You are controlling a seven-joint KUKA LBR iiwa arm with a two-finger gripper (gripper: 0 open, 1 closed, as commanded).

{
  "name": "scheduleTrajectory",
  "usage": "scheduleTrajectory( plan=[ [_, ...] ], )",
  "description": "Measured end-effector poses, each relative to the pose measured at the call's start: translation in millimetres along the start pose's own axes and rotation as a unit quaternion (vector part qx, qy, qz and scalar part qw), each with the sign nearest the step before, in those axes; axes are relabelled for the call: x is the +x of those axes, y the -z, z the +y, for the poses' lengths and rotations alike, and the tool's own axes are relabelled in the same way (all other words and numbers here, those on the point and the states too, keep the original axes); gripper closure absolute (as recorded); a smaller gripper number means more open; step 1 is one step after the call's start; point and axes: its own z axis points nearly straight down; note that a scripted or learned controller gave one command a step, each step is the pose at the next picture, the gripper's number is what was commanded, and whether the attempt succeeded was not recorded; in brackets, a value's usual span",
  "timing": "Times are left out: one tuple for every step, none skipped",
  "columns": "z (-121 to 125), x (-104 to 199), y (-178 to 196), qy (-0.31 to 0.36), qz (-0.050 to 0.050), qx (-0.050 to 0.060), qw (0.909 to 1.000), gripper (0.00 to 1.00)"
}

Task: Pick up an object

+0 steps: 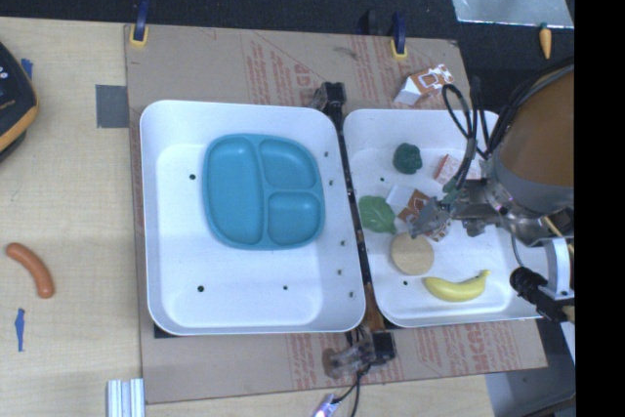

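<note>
Where the bench comes nearest the camera, a banana (456,286) is seen lying along the near edge of the right bin (383,303), and a round tan disc (412,255) sits just behind it. Past the disc, the gripper (430,222) is lowered into the middle of that bin, just beside a leafy green piece (376,214) and touching or overlapping a small brown-and-white packet (415,206); whether anything is pinched cannot be told, since the tip is a dark tangle from this angle. Nearer the far edge, a dark green lump (407,157) is found standing apart. The left bin (156,210) is taken up by a blue divided plate (264,189), and a sausage (31,270) is left out on the desk (59,171) toward its left edge. No object is judged lifted yet. Several things are crowded around the tip, so a closing grasp could be fouled: the packet might be nudged aside, or two items could be caught at once and one dropped on the rise. The disc is flat and could be slid rather than gripped.
</note>
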Motion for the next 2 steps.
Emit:
scheduleTrajectory(
  plan=[
    [34.8,-37.1,-90.2,0.000,0.000,0.001,1.0000,0.00],
    [79.5,-36.1,-105.3,0.001,-0.001,-0.002,1.0000,0.00]
  ],
)
